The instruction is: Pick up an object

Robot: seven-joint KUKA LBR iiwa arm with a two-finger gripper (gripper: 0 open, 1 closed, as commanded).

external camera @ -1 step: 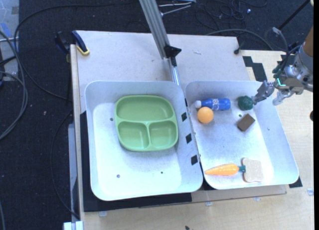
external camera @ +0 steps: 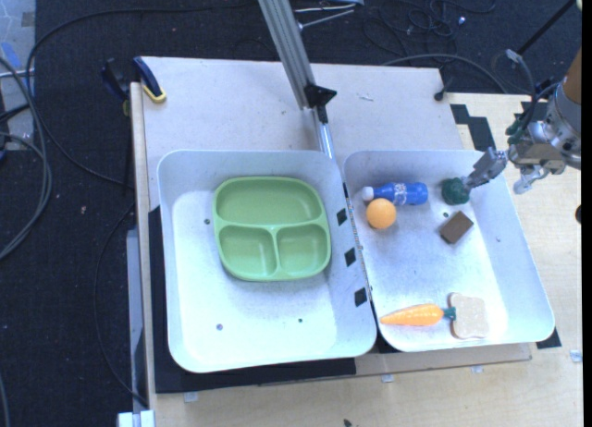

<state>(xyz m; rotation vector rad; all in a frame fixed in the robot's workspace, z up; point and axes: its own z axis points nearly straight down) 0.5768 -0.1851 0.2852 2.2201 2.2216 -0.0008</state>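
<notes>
The right bin (external camera: pixel 518 259) holds a blue bottle (external camera: pixel 403 194), an orange ball (external camera: pixel 381 214), a dark green round object (external camera: pixel 454 191), a brown block (external camera: pixel 456 227), a toy carrot (external camera: pixel 412 316) and a bread slice (external camera: pixel 469 316). My gripper (external camera: pixel 506 174) hangs over the bin's far right corner, just right of the dark green object. It is open, with one finger (external camera: pixel 484 170) reaching toward that object and nothing between the fingers.
A green divided plate (external camera: pixel 273 228) lies in the left bin (external camera: pixel 185 323). A slanted metal pole (external camera: pixel 285 32) rises from behind the bins where they meet. Cables run over the dark floor beyond the bench.
</notes>
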